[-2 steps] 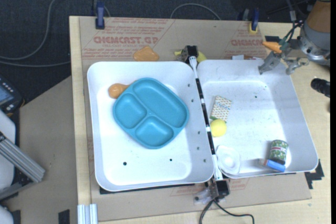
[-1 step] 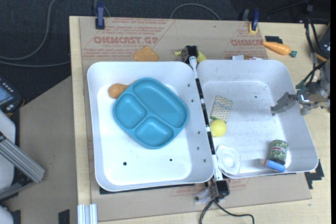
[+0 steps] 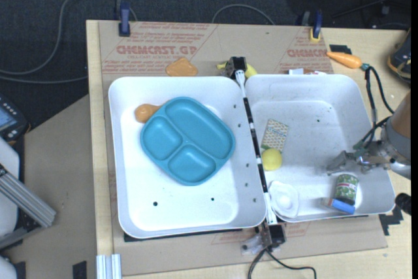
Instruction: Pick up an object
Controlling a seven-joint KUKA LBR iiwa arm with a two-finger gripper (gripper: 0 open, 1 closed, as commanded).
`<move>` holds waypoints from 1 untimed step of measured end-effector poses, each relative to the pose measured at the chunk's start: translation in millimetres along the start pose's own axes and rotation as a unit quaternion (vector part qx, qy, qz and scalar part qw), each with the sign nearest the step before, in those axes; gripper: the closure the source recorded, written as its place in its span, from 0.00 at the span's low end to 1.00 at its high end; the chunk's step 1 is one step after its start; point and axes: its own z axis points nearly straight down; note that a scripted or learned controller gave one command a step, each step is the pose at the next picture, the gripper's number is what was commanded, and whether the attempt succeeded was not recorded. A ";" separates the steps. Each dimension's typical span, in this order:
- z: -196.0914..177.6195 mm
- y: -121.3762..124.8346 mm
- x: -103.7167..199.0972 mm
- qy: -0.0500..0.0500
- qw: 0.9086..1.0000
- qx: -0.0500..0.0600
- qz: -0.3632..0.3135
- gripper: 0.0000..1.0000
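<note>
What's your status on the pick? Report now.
Gripper low over right bin, nothing seen between fingers. Small jar just below it, still in bin. Yellow ball and patterned packet lie apart, left.

The bench (image 3: pixel 196 42) is a pale board with reddish lettering printed across its far part. Two shallow white bins rest on it side by side, touching along their inner rims: the left bin (image 3: pixel 124 160) and the right bin (image 3: pixel 366 108). Behind the left bin, an orange piece (image 3: pixel 181 67) lies directly on the board (its shape is too blurred to name). An orange carrot-like item (image 3: pixel 345 60) lies near the far right corner. Two blue clamps (image 3: pixel 123 18) (image 3: pixel 316 23) grip the board's far edge.
</note>
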 end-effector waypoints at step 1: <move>24.5 40.0 2.6 0.002 1.000 -0.004 -0.005 0.00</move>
